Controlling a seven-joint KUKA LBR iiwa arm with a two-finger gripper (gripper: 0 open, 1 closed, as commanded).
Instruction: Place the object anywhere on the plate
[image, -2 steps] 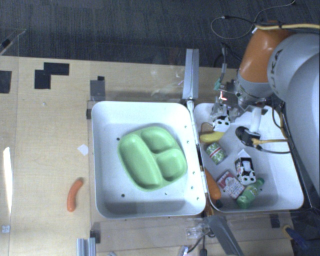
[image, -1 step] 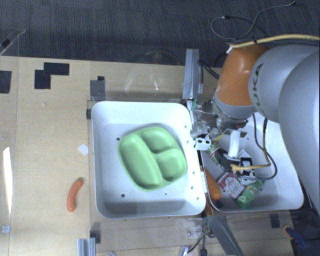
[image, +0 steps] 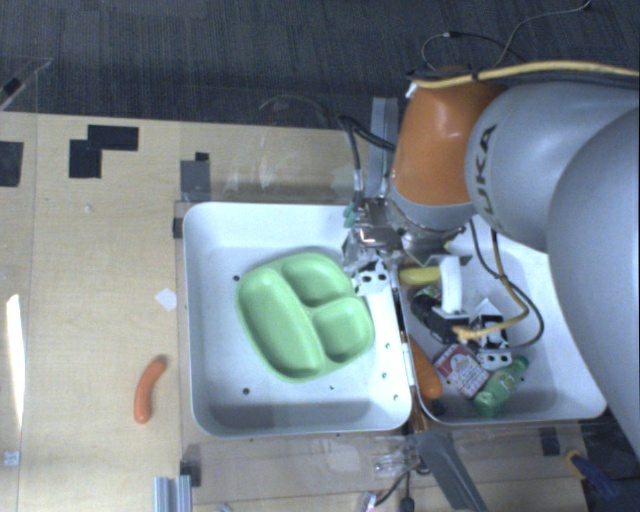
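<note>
My gripper (image: 372, 262) hangs by the green plate (image: 305, 317), which sits in the left bin (image: 215, 330). I cannot tell if it holds anything. I think the drop comes next: move over the plate, then let go. The plate has three parts

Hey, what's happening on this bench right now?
A grey and orange robot arm reaches in from the right, its gripper hanging low by the wall between the two white bins. The left bin holds a green divided plate with nothing on it yet. The right bin holds a jumble of small items. An orange sausage-shaped toy lies on the bench outside.
</note>
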